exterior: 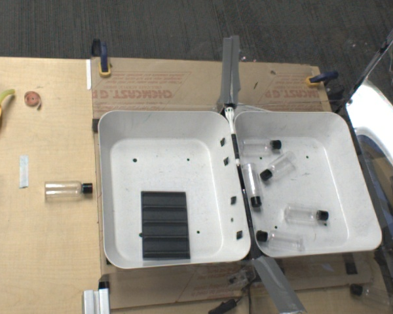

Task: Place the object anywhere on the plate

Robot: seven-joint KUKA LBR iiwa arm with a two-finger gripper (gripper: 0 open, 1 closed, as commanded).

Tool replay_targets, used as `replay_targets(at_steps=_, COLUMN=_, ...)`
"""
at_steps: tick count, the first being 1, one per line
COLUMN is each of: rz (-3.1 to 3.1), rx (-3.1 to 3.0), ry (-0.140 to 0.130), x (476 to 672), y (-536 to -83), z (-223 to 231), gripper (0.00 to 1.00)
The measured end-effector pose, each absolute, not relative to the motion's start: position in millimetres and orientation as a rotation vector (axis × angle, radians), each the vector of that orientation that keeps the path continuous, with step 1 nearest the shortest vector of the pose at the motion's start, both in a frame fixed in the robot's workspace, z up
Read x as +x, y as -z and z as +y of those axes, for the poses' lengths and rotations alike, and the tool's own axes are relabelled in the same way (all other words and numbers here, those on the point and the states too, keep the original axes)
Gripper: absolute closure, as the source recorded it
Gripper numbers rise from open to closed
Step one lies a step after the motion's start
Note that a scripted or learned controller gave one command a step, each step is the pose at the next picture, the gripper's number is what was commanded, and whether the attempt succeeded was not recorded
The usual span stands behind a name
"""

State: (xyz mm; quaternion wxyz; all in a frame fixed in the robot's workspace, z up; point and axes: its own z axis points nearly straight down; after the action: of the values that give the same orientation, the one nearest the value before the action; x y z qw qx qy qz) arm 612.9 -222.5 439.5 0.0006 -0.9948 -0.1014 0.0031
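Low in frame, black ribbed plate [164, 226] in left bin [111, 175]; clear vials, nearest [279, 241] lying crosswise, sit in right bin [344, 175]; claw state cannot be told.

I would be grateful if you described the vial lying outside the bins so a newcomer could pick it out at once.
Start at the left white bin, which holds a dark ribbed plate. Just outside its left wall, on the bare wooden bench, lies one clear vial on its side, black cap pointing toward the bin. The other clear, black-capped vials all lie inside the right bin.
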Motion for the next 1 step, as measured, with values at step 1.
replay_targets(at_steps=1, rz=-0.321, rx=-3.124, ry=-0.006, x=651.2, y=-439.9, z=-154.5, gripper=0.0)
